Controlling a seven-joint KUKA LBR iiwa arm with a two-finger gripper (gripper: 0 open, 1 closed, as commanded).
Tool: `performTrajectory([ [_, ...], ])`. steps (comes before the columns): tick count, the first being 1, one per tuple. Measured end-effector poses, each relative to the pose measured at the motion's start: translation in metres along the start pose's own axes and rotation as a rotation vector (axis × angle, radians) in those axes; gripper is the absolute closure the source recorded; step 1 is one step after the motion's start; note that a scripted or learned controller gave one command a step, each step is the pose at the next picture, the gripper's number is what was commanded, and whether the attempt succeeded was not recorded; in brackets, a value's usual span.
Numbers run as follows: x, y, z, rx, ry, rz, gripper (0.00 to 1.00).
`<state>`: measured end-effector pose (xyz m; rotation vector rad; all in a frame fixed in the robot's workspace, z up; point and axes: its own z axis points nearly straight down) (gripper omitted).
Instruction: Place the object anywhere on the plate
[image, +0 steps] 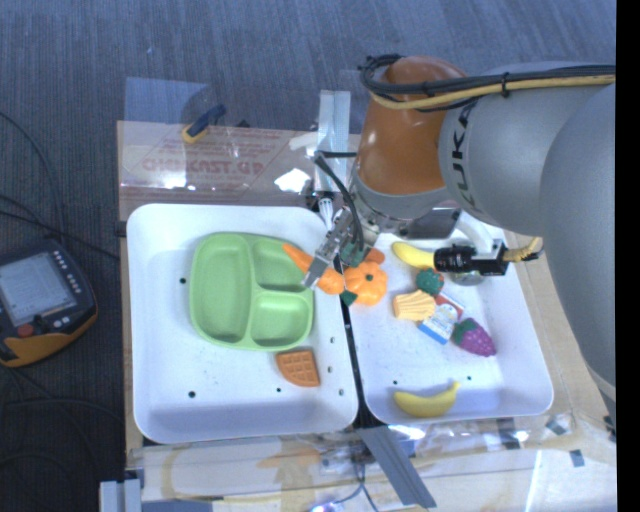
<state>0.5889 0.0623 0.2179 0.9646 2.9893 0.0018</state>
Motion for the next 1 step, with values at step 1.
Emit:
performTrajectory([
  [1, -0.0018, -0.0025, 0.0009, 0.002, -0.001, 0.005, 0.0],
])
